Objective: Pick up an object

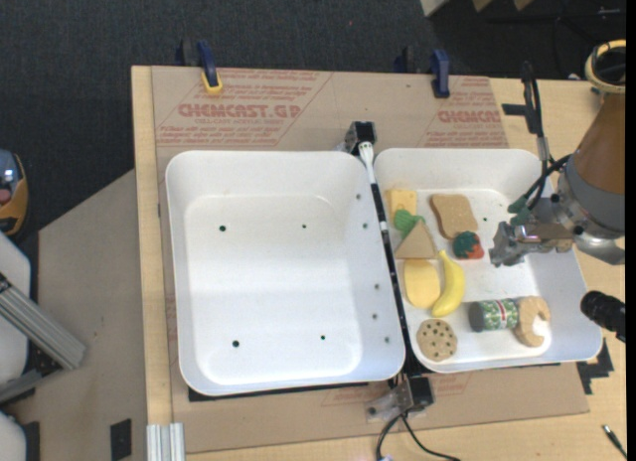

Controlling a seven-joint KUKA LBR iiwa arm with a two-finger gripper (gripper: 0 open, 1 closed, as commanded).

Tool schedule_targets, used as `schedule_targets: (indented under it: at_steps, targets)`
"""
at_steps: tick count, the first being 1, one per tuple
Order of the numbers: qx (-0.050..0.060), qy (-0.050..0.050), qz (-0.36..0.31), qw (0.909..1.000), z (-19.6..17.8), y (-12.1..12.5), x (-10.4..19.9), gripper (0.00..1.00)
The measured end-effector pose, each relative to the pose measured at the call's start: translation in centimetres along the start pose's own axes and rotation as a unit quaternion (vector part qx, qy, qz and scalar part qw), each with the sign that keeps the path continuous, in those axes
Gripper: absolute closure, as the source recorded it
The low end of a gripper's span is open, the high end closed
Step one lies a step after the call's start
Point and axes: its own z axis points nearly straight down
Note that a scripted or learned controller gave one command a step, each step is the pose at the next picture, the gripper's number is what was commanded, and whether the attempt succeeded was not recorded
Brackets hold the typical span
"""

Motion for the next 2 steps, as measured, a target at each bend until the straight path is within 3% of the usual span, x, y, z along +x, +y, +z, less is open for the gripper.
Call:
schedule_targets:
  at_steps: [1, 2]
  targets:
    - [-0.011, -0.004, 0.001, 0.9999, -14.3, 0.0, -2.0, 1.00]
    - [-0.001, 0.000, 0.000, 1.0000, -5.8, 0.0, 5.1, 1.00]
